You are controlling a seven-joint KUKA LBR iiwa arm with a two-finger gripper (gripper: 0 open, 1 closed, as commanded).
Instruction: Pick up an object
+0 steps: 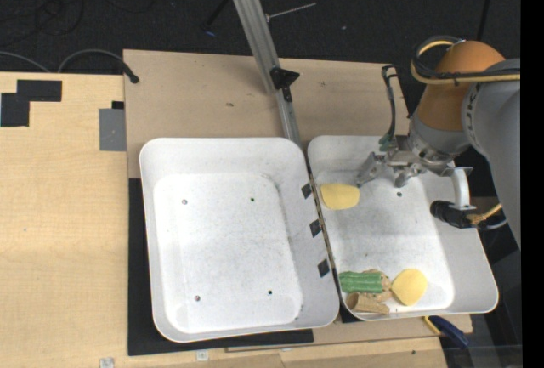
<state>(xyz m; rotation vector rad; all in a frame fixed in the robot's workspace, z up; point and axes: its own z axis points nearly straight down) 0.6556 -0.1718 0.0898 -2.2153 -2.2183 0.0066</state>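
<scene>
Front corner of right bin (pixel 459 298): green item (pixel 360 280), tan scrap (pixel 369 302), round yellow piece (pixel 410 285), bunched together, touching. Yellow lump (pixel 340 195) alone by the divider, the easier candidate to pick. End effector (pixel 393 168) just right of the lump, empty; finger state cannot be told. Left bin (pixel 221 234) on tabletop (pixel 59 213).

white bins (pixel 223 307), yellow pieces (pixel 340 196), green item (pixel 361 280), orange-banded grey arm (pixel 450 99)
</scene>
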